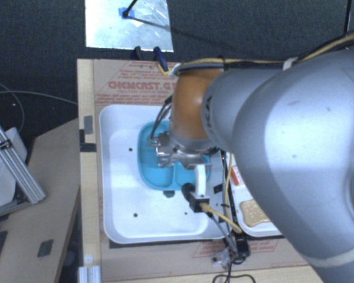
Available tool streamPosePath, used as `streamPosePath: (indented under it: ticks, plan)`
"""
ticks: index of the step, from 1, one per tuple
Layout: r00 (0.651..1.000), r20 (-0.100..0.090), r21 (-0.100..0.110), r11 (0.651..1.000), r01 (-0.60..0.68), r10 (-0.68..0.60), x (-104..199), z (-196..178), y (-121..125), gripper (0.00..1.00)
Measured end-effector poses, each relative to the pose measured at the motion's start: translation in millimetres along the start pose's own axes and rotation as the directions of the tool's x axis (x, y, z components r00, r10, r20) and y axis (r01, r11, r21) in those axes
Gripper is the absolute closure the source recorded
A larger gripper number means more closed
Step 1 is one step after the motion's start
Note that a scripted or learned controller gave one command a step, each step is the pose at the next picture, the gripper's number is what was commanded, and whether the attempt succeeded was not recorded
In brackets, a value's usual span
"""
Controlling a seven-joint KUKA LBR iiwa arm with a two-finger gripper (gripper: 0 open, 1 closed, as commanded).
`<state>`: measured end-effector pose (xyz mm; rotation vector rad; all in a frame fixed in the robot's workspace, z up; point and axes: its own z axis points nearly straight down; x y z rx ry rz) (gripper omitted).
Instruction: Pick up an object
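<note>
Arm reaches down into the left bin, orange band and wrist sitting right over a blue object. The gripper is buried under the wrist from this angle; jaw state can't be told, and nothing shows the blue object being held.

Blue object: lies flat on the left bin's floor, toward that bin's right half, mostly hidden beneath the wrist. Only its left and lower edges peek out, rounded outline, looks like a shallow dish or lid with a raised rim. Judgement: moulded plastic, light, stiff, smooth and probably slippery, not fragile. A flat-lying thin piece gives little to pinch from above; best hold is likely across the raised rim at its exposed left edge, one finger inside and one outside. A grab at the flat middle would probably slide off.

A tan item sits in the neighbouring bin, right of the left bin, well apart from the blue object. Cables hang near the left bin's right wall.
</note>
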<state>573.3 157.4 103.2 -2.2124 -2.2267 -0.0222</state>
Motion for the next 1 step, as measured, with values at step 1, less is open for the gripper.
streamPosePath:
  ticks: [1]
  plan:
    - [1.000,0.010,-0.002,1.000,-0.002,0.002,32.3,15.9,-86.3,1.00]
